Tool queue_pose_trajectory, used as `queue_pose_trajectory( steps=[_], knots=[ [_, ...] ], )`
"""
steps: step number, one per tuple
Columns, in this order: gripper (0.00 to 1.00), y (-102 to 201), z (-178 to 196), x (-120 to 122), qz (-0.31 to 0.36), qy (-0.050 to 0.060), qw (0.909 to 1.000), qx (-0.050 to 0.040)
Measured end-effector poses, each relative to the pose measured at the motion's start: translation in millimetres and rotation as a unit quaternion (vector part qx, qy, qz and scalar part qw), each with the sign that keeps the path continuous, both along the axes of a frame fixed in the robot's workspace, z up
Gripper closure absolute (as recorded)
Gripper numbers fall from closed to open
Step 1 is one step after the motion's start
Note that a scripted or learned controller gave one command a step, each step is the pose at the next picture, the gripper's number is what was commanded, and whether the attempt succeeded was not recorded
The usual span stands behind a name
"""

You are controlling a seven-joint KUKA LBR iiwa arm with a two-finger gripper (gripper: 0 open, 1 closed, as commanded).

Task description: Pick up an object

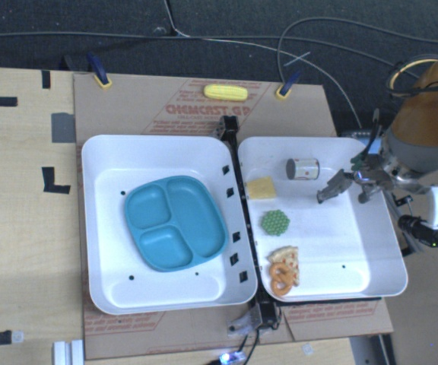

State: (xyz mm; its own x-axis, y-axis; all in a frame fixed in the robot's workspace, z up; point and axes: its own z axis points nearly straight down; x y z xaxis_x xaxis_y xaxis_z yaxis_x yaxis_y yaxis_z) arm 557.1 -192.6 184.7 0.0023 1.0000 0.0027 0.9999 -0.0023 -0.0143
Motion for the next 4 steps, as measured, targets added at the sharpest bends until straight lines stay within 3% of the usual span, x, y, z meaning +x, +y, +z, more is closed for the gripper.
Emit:
queue_pose_trajectory(
  steps=[1, 3, 4],
  knots=[
    [0.0, 0.2, 7.1, 3.3, 0.002, -0.006, 1.0, -0.0014],
    [0.0, -8.2, -101.7, -0.4, 0.002, -0.008, 1.0, -0.0029],
    [1.0, -8.8, -88.1, 1.0, 0.002, -0.01, 0.9999, -0.0036]
  ],
)
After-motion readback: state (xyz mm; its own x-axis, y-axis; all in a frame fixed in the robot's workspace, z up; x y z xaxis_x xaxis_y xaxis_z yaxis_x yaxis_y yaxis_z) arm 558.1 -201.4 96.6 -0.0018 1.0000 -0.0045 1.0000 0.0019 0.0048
